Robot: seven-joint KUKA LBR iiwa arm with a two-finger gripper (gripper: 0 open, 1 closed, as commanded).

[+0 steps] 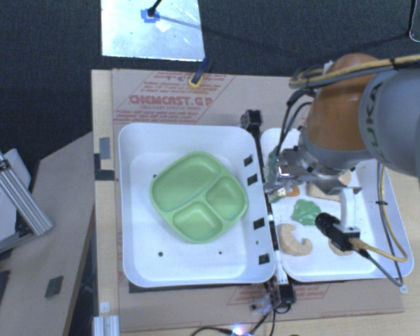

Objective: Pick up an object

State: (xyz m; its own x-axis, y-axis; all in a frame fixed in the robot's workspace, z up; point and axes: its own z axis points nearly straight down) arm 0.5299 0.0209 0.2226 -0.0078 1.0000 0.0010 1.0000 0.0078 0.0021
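Since the arm (pixel 364 117) was hung low over the right bin (pixel 388 254), the pincer (pixel 281 177) was placed close to that bin's inner wall and was mostly covered by the wrist. Whether it was wide or narrow could not be told, and nothing could be seen held in it.

A green piece (pixel 306 211) was found just beside the pincer, toward the camera. A tan piece (pixel 294 238) lay a little farther off on the same side. Both were lying flat on the bin floor, where they could be reached from above. A green plate (pixel 198 196) was lying in the left bin (pixel 136 187), across the wall from the pincer and well apart from it.

The green piece was judged the likeliest object to be picked, being the nearest. The pincer was judged to be set off to one side of it rather than over it, so no grasp was taken to have been made. As the piece lay thin against the floor, a slip was judged a real risk.
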